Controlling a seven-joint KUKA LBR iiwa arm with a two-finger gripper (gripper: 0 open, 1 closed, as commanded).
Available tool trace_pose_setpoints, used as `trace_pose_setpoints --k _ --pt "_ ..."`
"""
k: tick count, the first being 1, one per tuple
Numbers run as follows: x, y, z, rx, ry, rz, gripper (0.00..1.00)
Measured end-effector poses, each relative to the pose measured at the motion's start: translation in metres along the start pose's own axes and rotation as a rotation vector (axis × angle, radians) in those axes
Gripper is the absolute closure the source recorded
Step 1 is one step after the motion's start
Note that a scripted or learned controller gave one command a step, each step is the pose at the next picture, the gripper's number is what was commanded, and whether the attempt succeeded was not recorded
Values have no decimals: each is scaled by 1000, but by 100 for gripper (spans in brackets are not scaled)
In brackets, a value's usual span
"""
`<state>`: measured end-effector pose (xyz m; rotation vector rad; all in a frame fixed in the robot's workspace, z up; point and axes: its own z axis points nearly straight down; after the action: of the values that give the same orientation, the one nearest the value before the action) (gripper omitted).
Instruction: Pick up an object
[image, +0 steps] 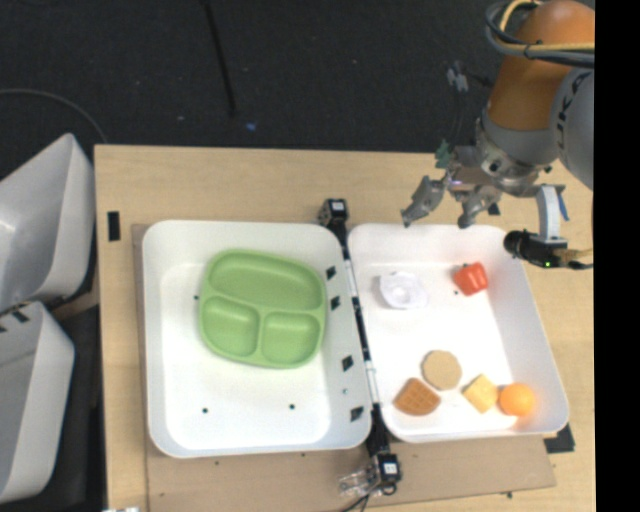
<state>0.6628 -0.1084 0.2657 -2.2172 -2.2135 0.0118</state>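
Here the gripper hangs over the far rim of the right bin, its two fingers spread apart with nothing between them. The nearest candidates lie inside that bin: a white cup-like piece at about seven o'clock from the gripper, and a red block at about five o'clock, both near it but not touching it. The red block sits slightly tilted, its longer side running roughly from ten to four o'clock, so a grasp across its short side looks the more natural one. Farther off, toward six o'clock along the near wall, a round tan biscuit, a brown wafer-like piece, a yellow block and an orange ball cluster together, the yellow block just beside the ball and so harder to pinch cleanly. The red block and the white piece each have bare bin floor all round them, which leaves room for the fingers to descend. The far rim lies directly below the gripper, so the arm would probably need to move toward six o'clock before lowering. The left bin holds a green divided tray, well apart from the gripper at about eight o'clock.
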Motion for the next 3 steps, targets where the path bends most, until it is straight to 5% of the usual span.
trace_pose_setpoints --k 1,3 --pt "0 2 -8 -13 -1 -2 0" --pt "-5 -6 111 -7 -2 0 0"
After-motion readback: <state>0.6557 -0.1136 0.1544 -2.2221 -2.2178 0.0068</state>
